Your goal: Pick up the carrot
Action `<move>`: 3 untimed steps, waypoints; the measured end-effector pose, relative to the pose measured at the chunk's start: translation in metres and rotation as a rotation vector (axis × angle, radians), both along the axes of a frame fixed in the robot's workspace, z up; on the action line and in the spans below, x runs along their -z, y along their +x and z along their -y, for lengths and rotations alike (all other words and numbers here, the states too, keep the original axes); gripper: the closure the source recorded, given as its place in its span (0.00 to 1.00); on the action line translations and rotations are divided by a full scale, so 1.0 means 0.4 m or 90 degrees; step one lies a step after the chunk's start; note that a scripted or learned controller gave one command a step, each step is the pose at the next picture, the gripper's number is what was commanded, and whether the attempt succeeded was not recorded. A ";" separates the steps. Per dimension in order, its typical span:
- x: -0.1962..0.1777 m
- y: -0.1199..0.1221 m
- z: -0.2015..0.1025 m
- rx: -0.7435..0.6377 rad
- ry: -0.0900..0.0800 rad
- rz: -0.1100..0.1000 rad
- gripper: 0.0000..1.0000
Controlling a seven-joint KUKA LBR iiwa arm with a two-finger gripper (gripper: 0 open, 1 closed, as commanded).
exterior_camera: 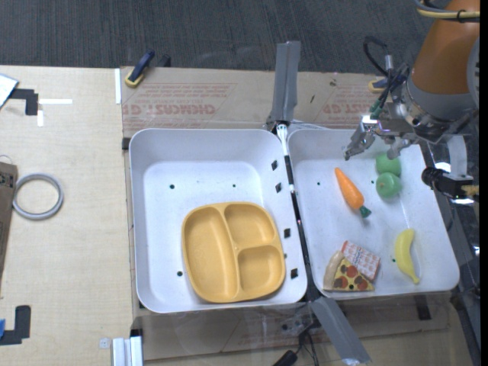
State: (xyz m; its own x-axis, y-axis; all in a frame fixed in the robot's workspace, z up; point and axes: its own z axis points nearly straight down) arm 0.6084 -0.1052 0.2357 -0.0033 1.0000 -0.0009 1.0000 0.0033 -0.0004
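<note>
The carrot [350,189] lies free in the right bin [320,227], slanted, its green stub toward the bin's front. Just right of the carrot sits a green fruit [388,180]; in front of it lie a pizza slice [351,268] and a banana [406,255]. Above the carrot, toward the back wall, the gripper [372,145] hangs with fingers spread, gripping nothing.

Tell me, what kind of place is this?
Probably a robotics lab or test bench: a robot arm reaches over two white bins holding toy food, such as a carrot, with tape on the bench.
</note>
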 end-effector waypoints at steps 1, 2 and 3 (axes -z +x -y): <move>-0.021 0.000 0.003 0.000 0.000 -0.001 1.00; -0.021 0.000 0.003 0.000 0.000 -0.001 0.00; 0.244 0.047 0.021 0.033 0.000 -0.002 0.00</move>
State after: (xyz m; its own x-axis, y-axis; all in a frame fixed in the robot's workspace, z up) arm 0.6273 -0.1136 0.1383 0.0485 0.9988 -0.0010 0.9988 -0.0485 -0.0031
